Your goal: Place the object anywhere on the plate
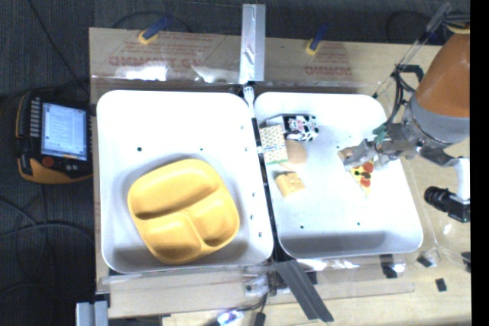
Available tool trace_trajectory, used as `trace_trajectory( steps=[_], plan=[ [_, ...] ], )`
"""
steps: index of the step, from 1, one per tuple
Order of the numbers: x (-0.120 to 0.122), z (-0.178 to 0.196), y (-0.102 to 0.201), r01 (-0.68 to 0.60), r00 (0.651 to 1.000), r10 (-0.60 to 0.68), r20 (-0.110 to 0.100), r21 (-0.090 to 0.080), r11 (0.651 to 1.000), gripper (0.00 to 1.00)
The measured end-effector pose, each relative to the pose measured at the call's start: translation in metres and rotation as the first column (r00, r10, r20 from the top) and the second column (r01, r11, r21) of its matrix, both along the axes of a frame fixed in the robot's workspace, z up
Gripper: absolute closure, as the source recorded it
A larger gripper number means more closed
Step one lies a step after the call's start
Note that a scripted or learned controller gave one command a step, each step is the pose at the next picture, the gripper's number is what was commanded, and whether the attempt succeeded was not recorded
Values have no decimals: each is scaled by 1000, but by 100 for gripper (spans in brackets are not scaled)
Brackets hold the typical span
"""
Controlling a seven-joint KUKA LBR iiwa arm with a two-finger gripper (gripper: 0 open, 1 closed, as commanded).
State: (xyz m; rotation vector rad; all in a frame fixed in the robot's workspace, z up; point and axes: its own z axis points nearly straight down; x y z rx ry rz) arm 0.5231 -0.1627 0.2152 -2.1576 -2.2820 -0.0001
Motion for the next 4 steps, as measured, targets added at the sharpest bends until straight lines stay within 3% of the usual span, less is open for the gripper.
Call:
trace_trajectory(
  steps=[1, 2, 3, 4],
  plan=[
    [0, 0, 0, 0, 1000, 0, 0, 0, 1000, 0],
    [-29, 31, 15, 264, 965, -264, -2, -3, 965, 0],
    [-38, 103, 127, 133, 991, -133, 0, -2, 991, 0],
    [-38, 176, 161, -344, 939, 344, 2, -4, 939, 0]
  ],
)
